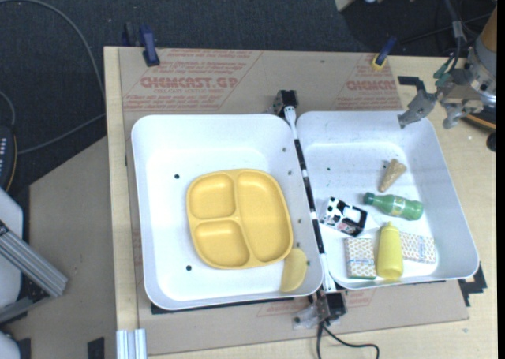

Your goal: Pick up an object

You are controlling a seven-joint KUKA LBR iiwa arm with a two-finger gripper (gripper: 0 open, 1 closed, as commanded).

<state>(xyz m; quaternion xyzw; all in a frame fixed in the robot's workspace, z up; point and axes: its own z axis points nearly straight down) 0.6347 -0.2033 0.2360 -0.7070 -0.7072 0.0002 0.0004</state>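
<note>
The right bin [442,156] holds several small things: a tan cone [390,174], a green bottle [394,206] lying on its side, a black-and-white object [345,216], a yellow bottle [388,251], and two patterned packets [359,257] [418,248] on either side of the yellow bottle. My gripper [432,115] hangs over the bin's far right corner, up and to the right of the cone and apart from it. Its fingers [410,112] stand spread open with nothing between them.
The left bin [158,192] holds a yellow divided plate [237,219], with a pale yellow piece [293,271] at its near right corner. A black divider [304,184] runs between the bins. Blue clamps [147,46] [383,53] grip the board's far edge.
</note>
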